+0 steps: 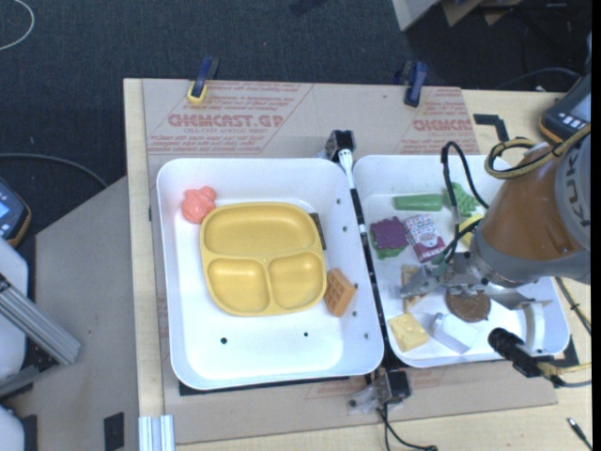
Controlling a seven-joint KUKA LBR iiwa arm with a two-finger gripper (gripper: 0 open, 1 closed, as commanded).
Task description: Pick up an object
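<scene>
Hovering low over the right bin (pixel 554 322), the gripper (pixel 449 285) sits among the clutter near a brown disc (pixel 467 305) and cheese wedge (pixel 408 331), its grasp impossible to tell, nothing visibly lifted, pickup still ahead.

Camera placement: single fixed overhead view, angled downward.
One camera looked from above the bench (pixel 282 111) at a slant, at middling range, taking in both white bins: left bin (pixel 178 280), right bin (pixel 376 172). The arm (pixel 535 224) entered from the frame's right side.
</scene>
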